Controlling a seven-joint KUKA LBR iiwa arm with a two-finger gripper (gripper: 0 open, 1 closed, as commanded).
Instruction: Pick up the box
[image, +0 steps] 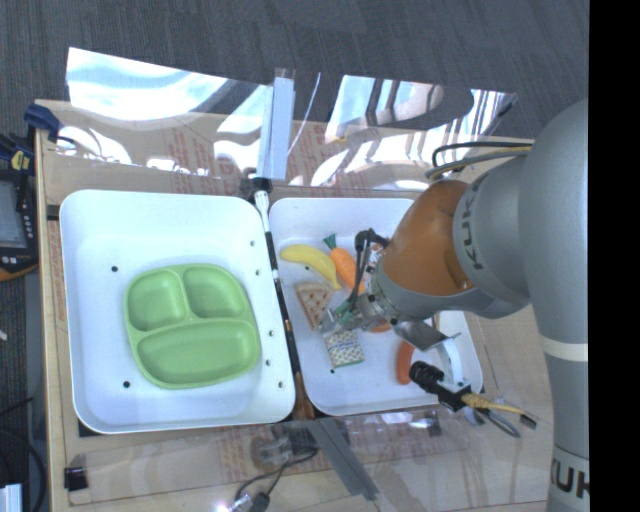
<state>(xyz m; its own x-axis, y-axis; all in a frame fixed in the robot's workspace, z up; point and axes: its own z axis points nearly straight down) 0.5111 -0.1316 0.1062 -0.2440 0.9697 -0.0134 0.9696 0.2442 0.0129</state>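
The gripper (350, 312) hung low at mid-frame in the right bin (330, 400), its state impossible to tell, just above the patterned box (344, 349), which lay flat below the banana (310, 262) and carrot (345, 268).

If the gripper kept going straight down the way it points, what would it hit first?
Most likely the box, which lies right under the gripper on the floor of the right bin. The cracker sits just beside that line; depth is hard to judge from this slanted view.
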